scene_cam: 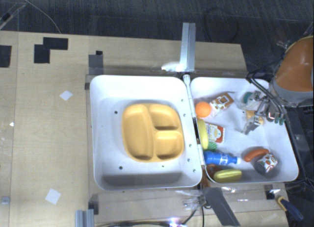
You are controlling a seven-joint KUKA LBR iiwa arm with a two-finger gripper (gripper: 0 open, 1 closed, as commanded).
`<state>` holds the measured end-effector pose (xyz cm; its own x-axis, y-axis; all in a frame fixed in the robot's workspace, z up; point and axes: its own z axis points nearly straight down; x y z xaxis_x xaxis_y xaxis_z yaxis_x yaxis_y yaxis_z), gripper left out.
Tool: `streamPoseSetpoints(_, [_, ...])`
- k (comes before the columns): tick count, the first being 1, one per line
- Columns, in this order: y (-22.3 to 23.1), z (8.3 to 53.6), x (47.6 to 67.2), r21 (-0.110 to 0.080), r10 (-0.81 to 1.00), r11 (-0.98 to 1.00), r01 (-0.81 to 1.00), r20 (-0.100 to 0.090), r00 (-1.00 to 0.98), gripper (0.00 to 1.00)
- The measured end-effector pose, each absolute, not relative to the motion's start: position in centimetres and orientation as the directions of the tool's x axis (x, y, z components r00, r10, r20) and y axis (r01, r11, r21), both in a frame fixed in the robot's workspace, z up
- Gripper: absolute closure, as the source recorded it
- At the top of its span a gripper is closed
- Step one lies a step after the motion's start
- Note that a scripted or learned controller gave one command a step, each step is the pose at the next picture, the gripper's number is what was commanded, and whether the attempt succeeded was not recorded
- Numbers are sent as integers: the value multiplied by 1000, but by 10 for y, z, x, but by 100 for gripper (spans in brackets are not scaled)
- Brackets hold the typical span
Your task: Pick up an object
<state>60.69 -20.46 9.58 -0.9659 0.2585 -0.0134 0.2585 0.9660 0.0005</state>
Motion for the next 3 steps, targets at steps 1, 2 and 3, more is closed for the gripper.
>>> streamPoseSetpoints(1, [-205, 106, 608, 4, 587, 809, 587, -9, -809, 0])
streamPoseSetpoints(2, [-198, 216, 639, 4, 456, 890, 456, -18, -890, 0])
streamPoseSetpoints(3, [-206, 208, 579, 1, 333, 943, 333, -10, -943, 0])
